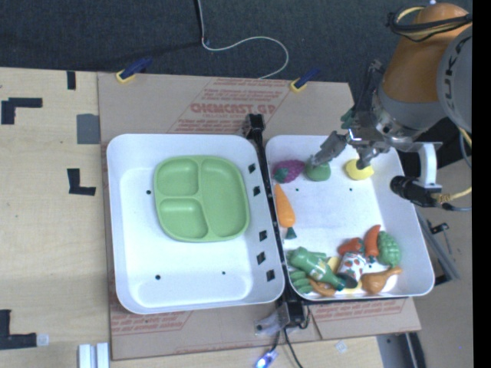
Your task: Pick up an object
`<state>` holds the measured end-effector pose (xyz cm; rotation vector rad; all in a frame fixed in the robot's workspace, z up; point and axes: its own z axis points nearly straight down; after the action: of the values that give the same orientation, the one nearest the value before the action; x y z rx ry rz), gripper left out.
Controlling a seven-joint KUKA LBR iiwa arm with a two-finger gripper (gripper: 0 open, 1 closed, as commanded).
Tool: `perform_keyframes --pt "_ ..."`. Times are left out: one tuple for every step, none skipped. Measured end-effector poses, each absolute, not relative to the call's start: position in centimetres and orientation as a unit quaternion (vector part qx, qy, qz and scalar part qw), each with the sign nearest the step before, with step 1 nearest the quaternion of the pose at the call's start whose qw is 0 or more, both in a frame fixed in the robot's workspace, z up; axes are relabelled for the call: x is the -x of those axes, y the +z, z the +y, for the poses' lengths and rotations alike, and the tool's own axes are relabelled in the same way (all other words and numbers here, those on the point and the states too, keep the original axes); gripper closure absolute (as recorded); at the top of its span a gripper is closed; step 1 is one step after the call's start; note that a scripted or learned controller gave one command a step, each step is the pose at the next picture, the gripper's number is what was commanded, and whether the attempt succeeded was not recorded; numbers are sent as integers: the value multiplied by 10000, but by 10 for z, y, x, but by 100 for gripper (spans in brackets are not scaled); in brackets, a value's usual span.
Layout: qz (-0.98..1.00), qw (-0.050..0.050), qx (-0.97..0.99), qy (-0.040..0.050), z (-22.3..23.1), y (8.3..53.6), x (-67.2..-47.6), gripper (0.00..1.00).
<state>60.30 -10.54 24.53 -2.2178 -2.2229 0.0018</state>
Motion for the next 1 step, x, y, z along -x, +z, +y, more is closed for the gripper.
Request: perform_keyframes --pt "-7097 -20 7045 -28 -51 358 -560 0"
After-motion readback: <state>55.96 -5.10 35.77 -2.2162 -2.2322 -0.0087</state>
